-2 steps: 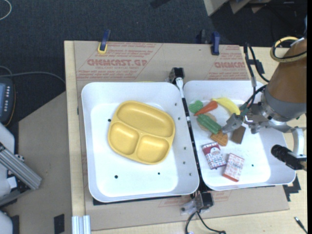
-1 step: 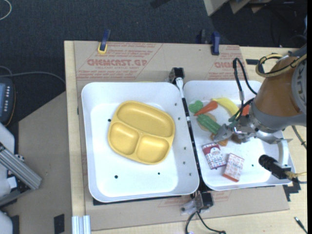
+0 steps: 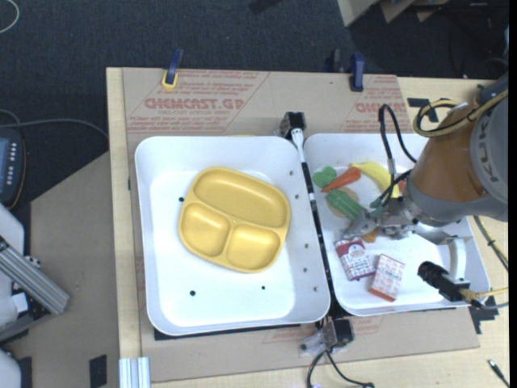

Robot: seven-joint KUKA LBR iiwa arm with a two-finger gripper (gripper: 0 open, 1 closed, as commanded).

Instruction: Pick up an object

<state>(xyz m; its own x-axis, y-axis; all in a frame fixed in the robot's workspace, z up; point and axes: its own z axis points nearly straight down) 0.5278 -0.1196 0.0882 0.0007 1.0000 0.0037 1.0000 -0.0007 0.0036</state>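
At the left of the frame the left bin [image 3: 153,241] sits on the bench [image 3: 121,176], and a yellow divided plate [image 3: 233,219] with three compartments lies near its middle, tilted a little so its long compartment faces the upper right. A black clip [image 3: 293,124] sits at the top of the seam where the two bins meet. Right of that seam, the right bin [image 3: 355,297] holds a cluster of small objects: in its upper part a green toy piece [image 3: 325,176], an orange carrot-shaped piece [image 3: 347,178] and a yellow banana-shaped piece [image 3: 373,170] lie close together, with a longer green vegetable piece [image 3: 346,204] just below them. Lower in the bin lie two small red-and-white packets, one [image 3: 354,259] nearer the seam and the other [image 3: 388,276] just to its right. The gripper [image 3: 365,226] reaches in from the right edge of the frame and sits low over the middle of the right bin, between the green vegetable piece and the packets; how far apart it stands, and whether anything is caught in it, cannot be told from this angle. Behind it the grey arm [image 3: 452,196] with its orange band [image 3: 440,160] covers the bin's right side.
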